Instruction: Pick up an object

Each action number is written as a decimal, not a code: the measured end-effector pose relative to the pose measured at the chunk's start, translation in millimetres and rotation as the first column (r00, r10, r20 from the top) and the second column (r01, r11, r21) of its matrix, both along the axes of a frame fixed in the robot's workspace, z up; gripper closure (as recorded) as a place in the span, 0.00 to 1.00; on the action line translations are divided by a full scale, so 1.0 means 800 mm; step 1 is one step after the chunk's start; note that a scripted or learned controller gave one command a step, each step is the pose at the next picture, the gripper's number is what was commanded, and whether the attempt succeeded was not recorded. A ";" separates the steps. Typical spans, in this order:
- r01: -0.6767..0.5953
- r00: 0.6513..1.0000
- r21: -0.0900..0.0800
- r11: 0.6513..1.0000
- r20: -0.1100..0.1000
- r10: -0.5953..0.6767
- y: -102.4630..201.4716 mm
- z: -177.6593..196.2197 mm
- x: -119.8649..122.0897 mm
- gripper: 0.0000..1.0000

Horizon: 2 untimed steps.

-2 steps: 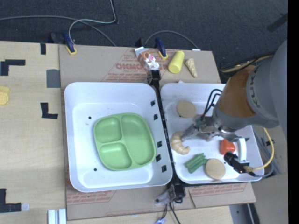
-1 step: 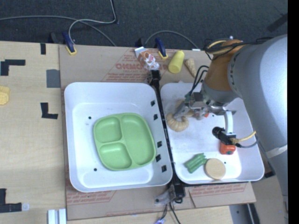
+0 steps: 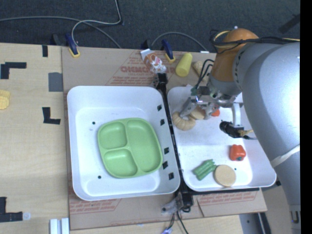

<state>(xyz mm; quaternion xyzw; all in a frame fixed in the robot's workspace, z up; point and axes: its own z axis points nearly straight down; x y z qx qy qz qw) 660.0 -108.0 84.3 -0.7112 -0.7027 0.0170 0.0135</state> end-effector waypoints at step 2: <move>-0.013 0.999 0.002 1.000 0.045 0.013 -0.064 0.003 -0.040 1.00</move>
